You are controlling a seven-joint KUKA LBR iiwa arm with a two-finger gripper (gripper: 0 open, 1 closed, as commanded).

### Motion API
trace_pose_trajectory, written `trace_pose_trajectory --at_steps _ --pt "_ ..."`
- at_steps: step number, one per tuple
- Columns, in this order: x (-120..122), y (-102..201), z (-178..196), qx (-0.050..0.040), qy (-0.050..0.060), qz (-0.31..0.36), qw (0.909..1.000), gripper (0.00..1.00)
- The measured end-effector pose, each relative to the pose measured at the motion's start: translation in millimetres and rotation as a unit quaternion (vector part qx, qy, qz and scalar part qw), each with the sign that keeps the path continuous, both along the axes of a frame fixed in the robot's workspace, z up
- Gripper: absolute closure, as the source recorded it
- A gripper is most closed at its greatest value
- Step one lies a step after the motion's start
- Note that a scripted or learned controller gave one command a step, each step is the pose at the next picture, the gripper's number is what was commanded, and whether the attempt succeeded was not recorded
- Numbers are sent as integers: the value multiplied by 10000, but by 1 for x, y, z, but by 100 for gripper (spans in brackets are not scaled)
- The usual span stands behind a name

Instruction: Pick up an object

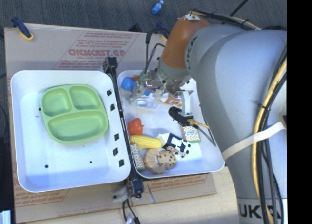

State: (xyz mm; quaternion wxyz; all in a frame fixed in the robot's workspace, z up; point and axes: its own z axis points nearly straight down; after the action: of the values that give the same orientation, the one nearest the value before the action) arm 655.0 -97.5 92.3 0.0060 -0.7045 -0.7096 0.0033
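Grey arm [234,86] looms over the right bin [207,162], its gripper [146,89] low among the toys with a blue piece [127,83] just beside it, corn [145,142] and cookie [161,160] well apart nearer the front, nothing lifted yet.

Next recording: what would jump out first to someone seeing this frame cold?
The big grey arm with its orange band fills the right side, reaching down into the far end of the right bin. The green divided plate lies alone in the left bin, its colour loud against the white. In the right bin, a clutter of small items crowds the near end: a yellow corn cob, an orange piece and a cookie.
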Motion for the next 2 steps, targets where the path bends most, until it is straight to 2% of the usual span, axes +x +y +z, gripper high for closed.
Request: trace_pose_trajectory --at_steps 1,2 --pt "0 -1 0 6 0 5 10000 0" --pt "-1 -1 9 4 22 28 10000 100"
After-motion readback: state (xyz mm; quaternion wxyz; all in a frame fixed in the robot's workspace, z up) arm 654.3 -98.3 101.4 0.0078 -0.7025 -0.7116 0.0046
